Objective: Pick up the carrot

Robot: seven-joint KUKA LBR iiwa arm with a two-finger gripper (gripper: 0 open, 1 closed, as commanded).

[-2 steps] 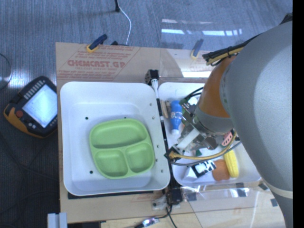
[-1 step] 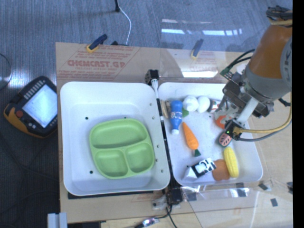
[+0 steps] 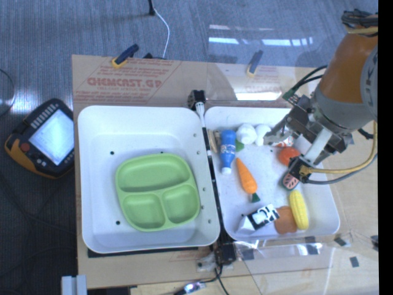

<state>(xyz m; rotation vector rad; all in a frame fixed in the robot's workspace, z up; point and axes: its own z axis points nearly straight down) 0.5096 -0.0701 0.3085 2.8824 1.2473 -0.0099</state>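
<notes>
End effector [image 3: 293, 145] hangs over the right side of the right bin [image 3: 331, 223], near an orange-red round item; can't tell from here how far it's parted, and nothing visibly sits in it. So the pick looks not yet done. The carrot [image 3: 246, 176] lies flat on the floor of that bin, left of centre, green stub pointing toward the near edge, well clear of the end effector. What's left, I'd judge: move across, drop down, grasp, lift.

Around it, big to small: worktop [image 3: 141, 85] with cardboard; left bin [image 3: 98, 128] holding a green divided plate [image 3: 158, 191]; blue bottle [image 3: 228, 149] just beside the carrot's thick end; corn cob [image 3: 299, 208] near the front right; a black-and-white box [image 3: 261, 218] just past the carrot's tip; white balls [image 3: 247, 132] at the back. Bottle and box crowd the ends; sides look free.
</notes>
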